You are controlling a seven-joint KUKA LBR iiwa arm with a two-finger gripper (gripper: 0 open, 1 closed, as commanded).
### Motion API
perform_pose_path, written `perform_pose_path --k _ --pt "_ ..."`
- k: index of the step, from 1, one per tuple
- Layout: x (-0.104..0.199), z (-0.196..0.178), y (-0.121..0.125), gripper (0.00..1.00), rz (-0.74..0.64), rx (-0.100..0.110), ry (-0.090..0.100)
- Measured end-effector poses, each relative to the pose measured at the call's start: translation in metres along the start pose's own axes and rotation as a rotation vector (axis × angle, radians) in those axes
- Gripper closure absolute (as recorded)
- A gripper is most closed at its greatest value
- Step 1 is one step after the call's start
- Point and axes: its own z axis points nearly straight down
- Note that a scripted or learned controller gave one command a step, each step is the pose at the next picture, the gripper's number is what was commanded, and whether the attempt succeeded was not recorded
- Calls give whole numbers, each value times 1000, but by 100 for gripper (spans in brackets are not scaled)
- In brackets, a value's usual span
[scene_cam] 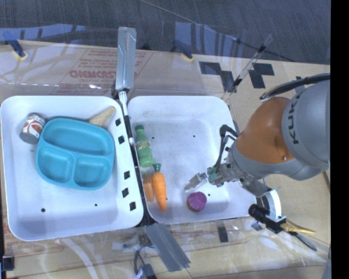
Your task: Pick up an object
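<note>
In the right bin (180,112) a green bottle (143,147) lies along the left wall. An orange carrot (159,190) rests just below it, with a smaller orange piece (148,189) at its left side. A round purple object (196,201) sits near the bin's front wall. My gripper (202,180) hangs low over the right bin, just above and slightly right of the purple object and apart from it. It is about a hand's width right of the carrot. The grey arm with its orange band (267,141) reaches in from the right.
The left bin (23,214) holds a blue divided tray (75,153), a small can (32,127) at the tray's upper left and a tan wedge (103,117) at its upper right. A divider ridge (127,156) separates the bins. Clear panels stand behind them.
</note>
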Motion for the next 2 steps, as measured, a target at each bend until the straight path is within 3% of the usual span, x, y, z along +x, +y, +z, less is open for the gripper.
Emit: perform_pose_path --k 1,2 --pt "-26 -54 -4 0 -22 -6 -6" --pt "14 28 4 0 -136 -5 -4"
